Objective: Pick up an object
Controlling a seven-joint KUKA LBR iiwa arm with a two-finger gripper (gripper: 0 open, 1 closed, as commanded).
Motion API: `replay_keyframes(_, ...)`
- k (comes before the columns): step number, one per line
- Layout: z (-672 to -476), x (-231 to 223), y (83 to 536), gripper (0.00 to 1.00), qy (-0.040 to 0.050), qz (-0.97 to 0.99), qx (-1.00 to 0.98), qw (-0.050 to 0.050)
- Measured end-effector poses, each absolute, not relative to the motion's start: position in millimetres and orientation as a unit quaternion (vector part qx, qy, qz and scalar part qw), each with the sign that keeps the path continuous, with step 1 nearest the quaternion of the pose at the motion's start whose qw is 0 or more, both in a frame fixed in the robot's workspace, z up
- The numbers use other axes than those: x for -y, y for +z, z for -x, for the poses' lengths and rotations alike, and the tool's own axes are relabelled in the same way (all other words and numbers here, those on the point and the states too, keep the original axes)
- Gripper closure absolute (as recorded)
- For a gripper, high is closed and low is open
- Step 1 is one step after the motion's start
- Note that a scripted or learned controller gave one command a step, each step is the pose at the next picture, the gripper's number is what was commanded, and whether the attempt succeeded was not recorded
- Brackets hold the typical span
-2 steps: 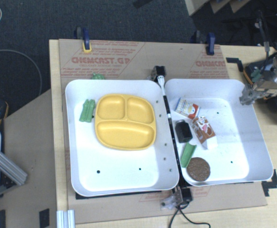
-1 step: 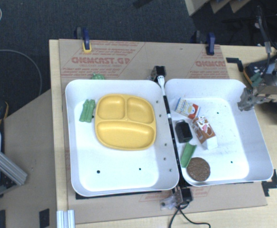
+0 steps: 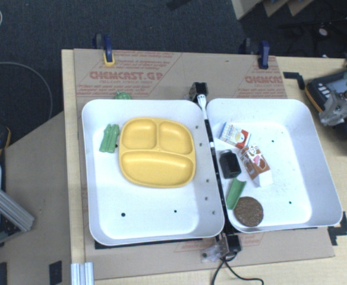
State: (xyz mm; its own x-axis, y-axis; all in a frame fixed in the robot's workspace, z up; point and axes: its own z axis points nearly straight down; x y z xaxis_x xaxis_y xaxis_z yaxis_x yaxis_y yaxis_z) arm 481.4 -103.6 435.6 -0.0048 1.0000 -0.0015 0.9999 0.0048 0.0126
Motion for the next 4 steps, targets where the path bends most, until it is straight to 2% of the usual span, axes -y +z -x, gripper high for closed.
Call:
replay_keyframes(1, -478.6, 74.3, 328.7, 1.00, -0.0025, -0.706, -0.708, -0.004)
replay_keyframes(2, -478.9, 43.8, 254.3, 1.00, -0.0015, -0.706, -0.708, -0.003)
replay_keyframes(3, -480.2, -23.9, 344.4, 1.00, 0.0038, -0.704, -0.710, 0.003)
replay_keyframes(4, -495.1, -66.0, 380.4, 1.00, 0.0024, -0.706, -0.709, 0.002)
